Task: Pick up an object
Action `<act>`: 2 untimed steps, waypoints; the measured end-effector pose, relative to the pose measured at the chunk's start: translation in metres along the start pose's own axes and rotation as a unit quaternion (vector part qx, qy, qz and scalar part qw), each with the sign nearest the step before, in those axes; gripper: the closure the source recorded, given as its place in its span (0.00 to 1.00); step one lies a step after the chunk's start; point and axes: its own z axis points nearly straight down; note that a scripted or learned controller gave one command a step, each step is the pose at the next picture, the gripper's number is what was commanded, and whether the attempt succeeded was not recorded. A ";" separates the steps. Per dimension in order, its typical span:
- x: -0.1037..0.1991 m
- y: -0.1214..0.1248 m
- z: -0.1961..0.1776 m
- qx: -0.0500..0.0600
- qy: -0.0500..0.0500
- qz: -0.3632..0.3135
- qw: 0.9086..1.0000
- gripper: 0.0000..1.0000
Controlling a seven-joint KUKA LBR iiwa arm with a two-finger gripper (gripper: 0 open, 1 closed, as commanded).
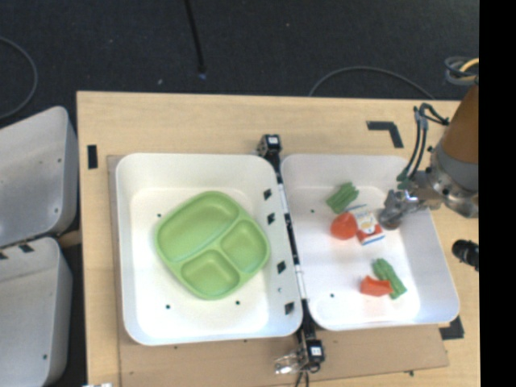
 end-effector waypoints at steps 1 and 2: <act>0.053 0.000 0.006 0.000 0.000 -0.001 1.000 1.00; 0.105 0.001 -0.010 -0.001 0.000 -0.001 1.000 1.00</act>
